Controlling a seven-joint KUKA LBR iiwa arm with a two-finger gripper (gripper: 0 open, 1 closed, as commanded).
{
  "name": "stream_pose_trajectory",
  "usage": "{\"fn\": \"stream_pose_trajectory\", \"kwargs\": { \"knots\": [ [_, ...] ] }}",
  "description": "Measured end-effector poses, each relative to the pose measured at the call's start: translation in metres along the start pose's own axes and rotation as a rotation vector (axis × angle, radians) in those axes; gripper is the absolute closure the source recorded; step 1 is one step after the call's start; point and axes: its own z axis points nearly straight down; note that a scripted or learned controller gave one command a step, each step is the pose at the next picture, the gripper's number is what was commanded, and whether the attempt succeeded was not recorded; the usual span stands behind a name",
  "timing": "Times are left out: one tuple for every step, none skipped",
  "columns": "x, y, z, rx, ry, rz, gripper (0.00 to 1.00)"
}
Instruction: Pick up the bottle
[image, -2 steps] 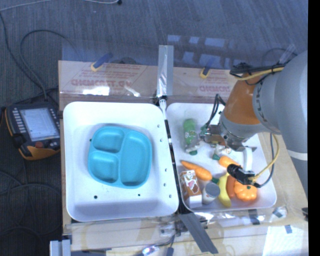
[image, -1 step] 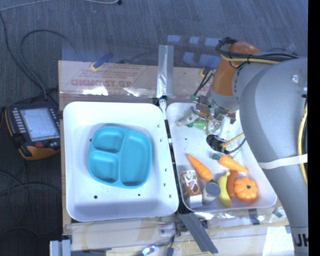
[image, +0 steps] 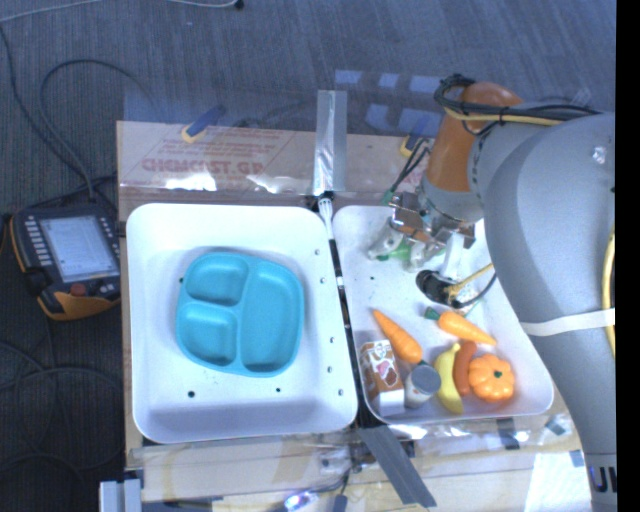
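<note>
Grey arm (image: 560, 210) reaches down, hand (image: 405, 243) inside right bin (image: 350, 300).

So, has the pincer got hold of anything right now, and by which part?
It cannot be told. The pincer is down at the far end of the right bin, with something green just under it, but the grip itself is too small and cluttered to make out.

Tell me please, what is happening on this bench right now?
A grey robot arm reaches from the right into the right bin, and its gripper is low at the far end there. Something green lies by the gripper; what it is, I cannot tell. Nearer the front lie two carrots, a bottle, a banana and a small pumpkin. The left bin holds a blue divided plate.
</note>
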Motion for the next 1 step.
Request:
{"fn": "stream_pose_trajectory", "kwargs": {
  "knots": [
    [0.082,-0.0264,-0.089,-0.023,0.01,0.228,1.0]
  ]
}}
